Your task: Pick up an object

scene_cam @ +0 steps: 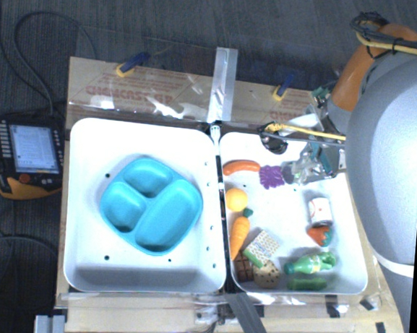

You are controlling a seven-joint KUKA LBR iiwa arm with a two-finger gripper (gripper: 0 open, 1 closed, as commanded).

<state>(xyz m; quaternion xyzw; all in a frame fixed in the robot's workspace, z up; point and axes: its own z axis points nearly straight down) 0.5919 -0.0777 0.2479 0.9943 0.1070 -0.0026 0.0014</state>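
Observation:
My gripper [304,168] hangs over the back of the right bin [356,266], just right of a purple bunch of grapes [271,176]; whether it touches the grapes is unclear. Other toy foods lie in this bin. An orange sausage [241,167] sits at the back left, with a yellow lemon [235,199] and a carrot [238,234] in front of it. Further right are a white and red can [320,208] and a small red fruit [321,235]. Green vegetables [311,265] lie at the front right.
The left bin [77,252] holds a blue divided plate [151,203]. A checked waffle piece [264,243] and a brown biscuit [256,272] lie at the right bin's front. The grey arm [395,142] covers that bin's right side. An orange-edged pendant [24,153] lies left of the bench.

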